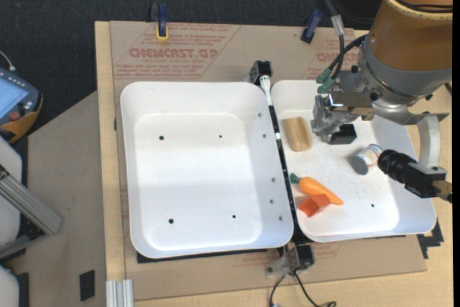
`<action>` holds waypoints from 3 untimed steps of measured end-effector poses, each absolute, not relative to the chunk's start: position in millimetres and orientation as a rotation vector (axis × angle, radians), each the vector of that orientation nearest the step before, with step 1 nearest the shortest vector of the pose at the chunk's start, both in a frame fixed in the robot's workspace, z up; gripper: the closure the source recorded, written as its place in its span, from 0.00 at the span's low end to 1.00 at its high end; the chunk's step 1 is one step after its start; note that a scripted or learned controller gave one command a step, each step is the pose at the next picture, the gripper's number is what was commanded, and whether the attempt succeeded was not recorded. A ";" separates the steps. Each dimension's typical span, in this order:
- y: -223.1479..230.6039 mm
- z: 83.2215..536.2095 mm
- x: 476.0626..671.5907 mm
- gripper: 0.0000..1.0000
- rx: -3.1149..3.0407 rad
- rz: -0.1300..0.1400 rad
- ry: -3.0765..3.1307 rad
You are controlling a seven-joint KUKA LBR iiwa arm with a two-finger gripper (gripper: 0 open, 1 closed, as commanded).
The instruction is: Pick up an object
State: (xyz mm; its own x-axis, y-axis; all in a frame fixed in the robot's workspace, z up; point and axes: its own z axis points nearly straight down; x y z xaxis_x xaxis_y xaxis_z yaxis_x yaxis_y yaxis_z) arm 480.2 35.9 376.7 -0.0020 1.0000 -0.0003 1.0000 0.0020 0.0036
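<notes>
The tan block (297,134) is a short, pale-brown, wood-like slab with rounded ends. It lies flat at the far left of the right bin (359,232), close to that bin's left wall. The gripper (325,127) hangs just to the right of it, low over the bin floor. Whether its jaws are spread or pressed together I cannot tell, and nothing shows between them.

Just right of the gripper sits a small black block (347,131). Further right and a little nearer lies a small grey and white thing (363,158) with a touch of blue, too small to name. Nearer still, well apart from the tan block, an orange toy carrot (321,189) with a green tip lies slantwise, touching a red-orange piece (308,208) on its near side.

The arm (413,11) comes in from the far right, and its orange band looms over the right bin's far corner. A black strip (275,133) runs between the two bins. The left bin (194,176) shows four dark dots on its floor. Both bins rest on a brown cardboard sheet (180,47), which is pinned at its far edge by two blue clamps: one to the left (159,18), one toward the right (311,25).
</notes>
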 end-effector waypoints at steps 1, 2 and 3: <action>66.3 320.3 478.6 1.00 2.222 -0.008 2.229; 121.0 420.7 480.0 1.00 2.210 0.017 2.224; 118.5 425.9 479.9 1.00 2.218 0.004 2.222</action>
State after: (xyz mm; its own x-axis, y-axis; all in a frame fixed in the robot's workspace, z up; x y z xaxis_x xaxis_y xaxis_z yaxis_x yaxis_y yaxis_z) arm 479.9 118.5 425.9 -0.0021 1.0000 0.0002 1.0000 0.0021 0.0031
